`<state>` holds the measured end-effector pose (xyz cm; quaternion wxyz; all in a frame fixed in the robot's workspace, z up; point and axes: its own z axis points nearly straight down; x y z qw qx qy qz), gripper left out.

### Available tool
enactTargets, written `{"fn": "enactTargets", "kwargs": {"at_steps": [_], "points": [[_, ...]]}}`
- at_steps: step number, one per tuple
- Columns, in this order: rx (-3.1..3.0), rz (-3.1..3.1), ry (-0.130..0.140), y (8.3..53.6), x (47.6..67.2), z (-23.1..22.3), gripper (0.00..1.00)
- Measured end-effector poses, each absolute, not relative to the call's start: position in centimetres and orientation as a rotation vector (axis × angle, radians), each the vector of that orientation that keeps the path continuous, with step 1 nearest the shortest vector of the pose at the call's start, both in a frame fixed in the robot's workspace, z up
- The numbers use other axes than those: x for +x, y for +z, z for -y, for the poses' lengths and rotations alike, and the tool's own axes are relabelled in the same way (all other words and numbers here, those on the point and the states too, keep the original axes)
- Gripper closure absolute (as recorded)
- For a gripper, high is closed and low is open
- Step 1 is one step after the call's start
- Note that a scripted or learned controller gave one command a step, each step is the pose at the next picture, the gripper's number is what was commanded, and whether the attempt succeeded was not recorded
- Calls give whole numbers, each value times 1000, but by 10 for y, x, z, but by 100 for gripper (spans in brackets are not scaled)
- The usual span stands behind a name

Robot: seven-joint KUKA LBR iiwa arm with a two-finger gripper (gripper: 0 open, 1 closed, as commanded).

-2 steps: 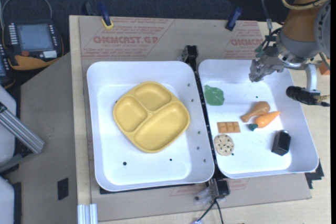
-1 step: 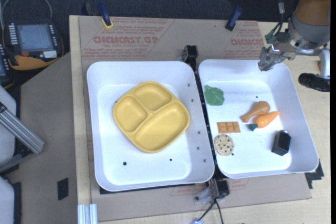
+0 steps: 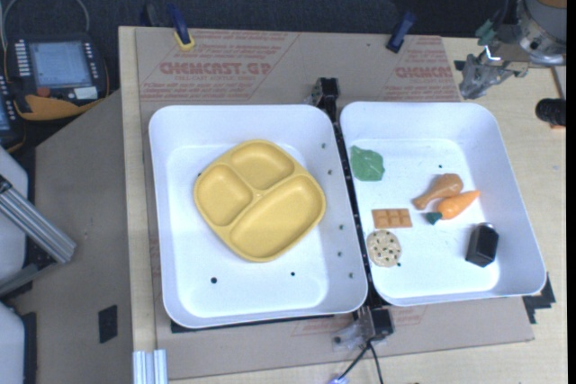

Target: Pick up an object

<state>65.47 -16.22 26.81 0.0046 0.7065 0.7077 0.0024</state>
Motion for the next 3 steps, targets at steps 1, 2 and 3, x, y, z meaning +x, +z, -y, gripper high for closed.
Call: {"fn": "enactTargets", "kwargs": {"at_steps": [1,2,3], "points": [[2216,-2219,4,294,656,162,100],[2219,-2230,-1,282,629,111,100],[2218,-2229,-1,281,616,65,100]]}}
